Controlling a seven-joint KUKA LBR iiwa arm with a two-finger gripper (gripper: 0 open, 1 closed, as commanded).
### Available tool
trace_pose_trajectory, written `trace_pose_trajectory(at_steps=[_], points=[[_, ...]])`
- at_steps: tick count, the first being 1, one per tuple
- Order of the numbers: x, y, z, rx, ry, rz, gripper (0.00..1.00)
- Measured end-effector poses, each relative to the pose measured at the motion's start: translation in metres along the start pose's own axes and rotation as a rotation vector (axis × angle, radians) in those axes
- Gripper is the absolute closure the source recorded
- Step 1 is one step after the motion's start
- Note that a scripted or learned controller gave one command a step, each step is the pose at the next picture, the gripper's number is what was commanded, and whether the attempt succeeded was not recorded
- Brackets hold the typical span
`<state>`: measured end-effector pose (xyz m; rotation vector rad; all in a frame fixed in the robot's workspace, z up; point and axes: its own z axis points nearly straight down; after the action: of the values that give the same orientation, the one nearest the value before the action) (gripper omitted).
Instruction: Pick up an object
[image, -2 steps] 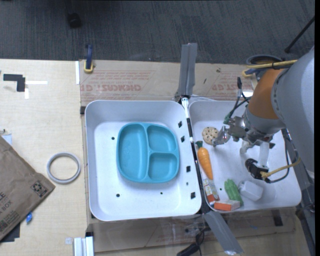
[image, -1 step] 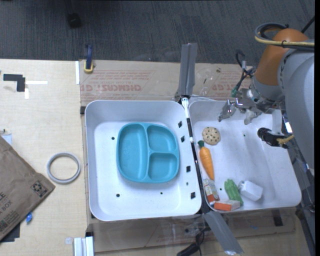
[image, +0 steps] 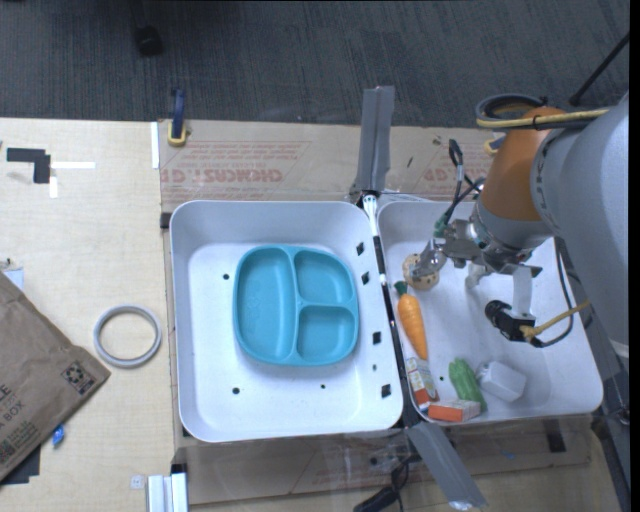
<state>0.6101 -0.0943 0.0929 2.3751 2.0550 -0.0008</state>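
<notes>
My gripper (image: 432, 260) hangs low over the upper left part of the right bin (image: 580, 395). Right at its tip is a small round tan object (image: 416, 273); whether the two touch is unclear. An orange carrot (image: 412, 323) lies just below that object, along the bin's left wall. Farther toward the front are a green oblong piece (image: 465, 382), a white block (image: 502, 380) and a small red and white packet (image: 448, 410).
The left bin (image: 190, 330) holds a blue divided plate (image: 296, 304). On the bench to the left lie a grey tape ring (image: 127, 334) and a brown cardboard box (image: 30, 385). A black cable (image: 525, 322) loops from the wrist over the right bin.
</notes>
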Motion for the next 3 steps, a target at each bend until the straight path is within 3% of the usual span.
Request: trace_pose_trajectory(at_steps=[1,2,3], points=[[-0.093,-0.037,-0.001,-0.001,-0.001,0.067,0.00],[-0.054,-0.041,0.002,0.003,0.001,0.067,0.00],[-0.087,0.009,0.001,0.001,-0.001,-0.078,0.00]])
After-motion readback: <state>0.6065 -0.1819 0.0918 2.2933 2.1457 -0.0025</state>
